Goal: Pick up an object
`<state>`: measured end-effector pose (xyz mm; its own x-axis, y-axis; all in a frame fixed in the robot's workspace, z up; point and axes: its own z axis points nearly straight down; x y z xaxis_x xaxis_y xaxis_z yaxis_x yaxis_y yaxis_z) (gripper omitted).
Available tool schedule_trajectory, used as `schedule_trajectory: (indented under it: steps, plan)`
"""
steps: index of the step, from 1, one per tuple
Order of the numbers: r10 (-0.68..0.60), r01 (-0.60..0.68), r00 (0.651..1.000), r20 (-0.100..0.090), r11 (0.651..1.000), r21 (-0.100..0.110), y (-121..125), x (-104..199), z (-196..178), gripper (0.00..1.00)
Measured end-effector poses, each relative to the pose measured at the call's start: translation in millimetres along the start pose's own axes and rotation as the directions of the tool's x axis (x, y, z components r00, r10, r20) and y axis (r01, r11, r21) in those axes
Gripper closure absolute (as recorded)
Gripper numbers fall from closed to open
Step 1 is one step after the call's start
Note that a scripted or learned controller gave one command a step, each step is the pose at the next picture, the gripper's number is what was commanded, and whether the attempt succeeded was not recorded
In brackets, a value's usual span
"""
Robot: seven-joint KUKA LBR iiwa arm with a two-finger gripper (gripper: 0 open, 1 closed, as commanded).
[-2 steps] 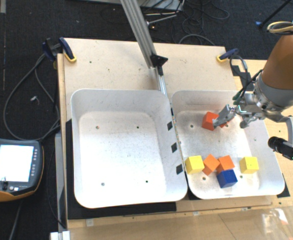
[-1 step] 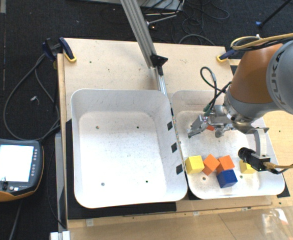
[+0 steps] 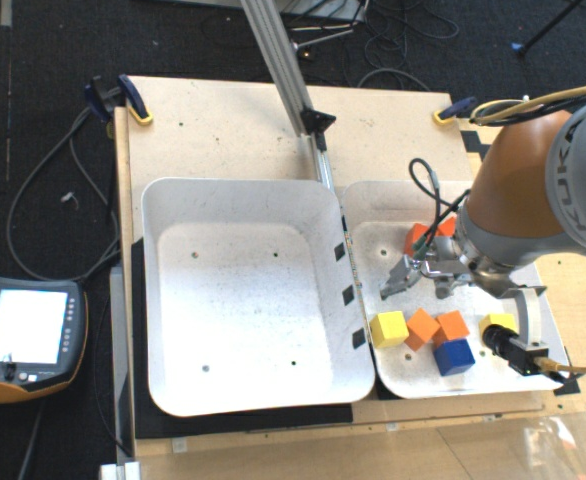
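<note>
My gripper (image 3: 417,284) hangs over the middle of the right bin (image 3: 365,206), fingers spread open with nothing between them. Just behind it an orange block (image 3: 419,236) lies partly hidden by the wrist. Toward the bin's front sit a yellow cube (image 3: 388,328), two orange cubes (image 3: 422,328) (image 3: 454,323) and a blue cube (image 3: 455,356), packed close together. A small yellow piece (image 3: 497,323) peeks out under the arm at the right.
The left bin (image 3: 163,268) adjoins the right one along a shared wall. A slanted metal pole (image 3: 278,53) ends at the bins' back edge. A teach pendant (image 3: 28,340) lies on the floor at left. The arm's body (image 3: 533,193) covers the right bin's far side.
</note>
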<state>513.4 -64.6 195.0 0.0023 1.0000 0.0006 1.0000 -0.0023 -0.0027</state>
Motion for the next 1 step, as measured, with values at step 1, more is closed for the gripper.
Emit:
schedule_trajectory:
  steps: [1]
  plan:
    - [0.000,0.000,1.000,0.001,1.000,-0.002,1.2,-0.3,0.0,0.00]
